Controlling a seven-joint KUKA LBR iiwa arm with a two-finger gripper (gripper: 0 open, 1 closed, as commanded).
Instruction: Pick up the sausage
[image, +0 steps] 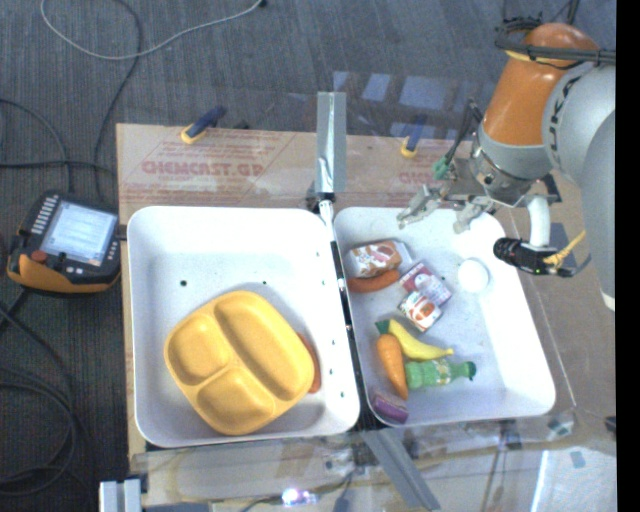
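Cardboard-topped bench (200, 165): reddish-brown sausage (372, 283) near right white bin (520, 345) back-left corner; two-finger gripper (447, 203) over back edge, fingers spread, holding nothing.

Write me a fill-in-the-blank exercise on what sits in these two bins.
1. The yellow tray lies in the ____ bin.
2. The carrot lies just below the ____.
3. The sausage lies near the right bin's ____ wall, partly under a packet.
4. The tool hovers over the right bin's ____ edge.

Missing words: left; banana; left; top
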